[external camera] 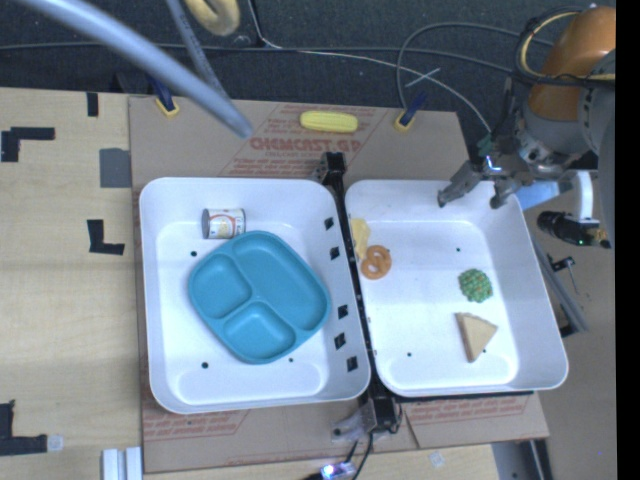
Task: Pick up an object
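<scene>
Tool (471, 194) open wide, holding nothing, over right bin (535, 268) top rim. Cardboard (290, 146) print partly legible: "CHEMCAST".

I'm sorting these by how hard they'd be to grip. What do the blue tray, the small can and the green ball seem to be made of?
Blue tray: probably moulded plastic, smooth, evenly coloured, with soft rounded compartments.
Small can: apparently metal or plastic with a printed label; too small to tell which.
Green ball: a bumpy, mottled surface, possibly rubber or soft plastic.
</scene>
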`<control>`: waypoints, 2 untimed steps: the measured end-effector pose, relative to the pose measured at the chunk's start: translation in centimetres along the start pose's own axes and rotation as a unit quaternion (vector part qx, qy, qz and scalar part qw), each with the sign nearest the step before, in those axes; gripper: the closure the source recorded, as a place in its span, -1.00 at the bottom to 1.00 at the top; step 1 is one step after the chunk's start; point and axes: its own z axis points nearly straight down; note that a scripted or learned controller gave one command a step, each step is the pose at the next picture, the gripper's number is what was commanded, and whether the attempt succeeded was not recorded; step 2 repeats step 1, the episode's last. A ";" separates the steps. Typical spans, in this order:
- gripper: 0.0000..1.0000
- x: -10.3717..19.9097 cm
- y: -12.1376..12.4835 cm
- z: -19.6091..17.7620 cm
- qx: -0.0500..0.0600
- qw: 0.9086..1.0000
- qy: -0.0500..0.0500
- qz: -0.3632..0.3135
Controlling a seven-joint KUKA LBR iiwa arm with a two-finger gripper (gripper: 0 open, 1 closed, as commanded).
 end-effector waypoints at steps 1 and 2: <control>-1.00 0.1 0.3 -1.1 -0.007 1.000 -0.002 -0.002; -1.00 0.1 0.3 -1.1 -0.007 1.000 -0.002 -0.002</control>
